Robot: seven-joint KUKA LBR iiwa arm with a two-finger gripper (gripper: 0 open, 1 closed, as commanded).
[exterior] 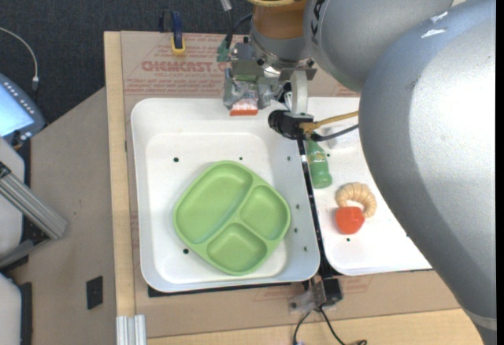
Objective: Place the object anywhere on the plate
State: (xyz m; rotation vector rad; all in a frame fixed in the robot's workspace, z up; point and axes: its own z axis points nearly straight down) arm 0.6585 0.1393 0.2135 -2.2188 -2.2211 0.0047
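A small red-orange object (243, 106) is seen clamped between the fingers of the gripper (242, 96), held above the far rim of the left bin (150, 178), beyond the green plate (231, 216). Its long axis cannot be told.

A brown surface (197, 60) printed with red lettering carries two white bins, the left bin (150, 202) and right bin (370, 257), side by side, touching.
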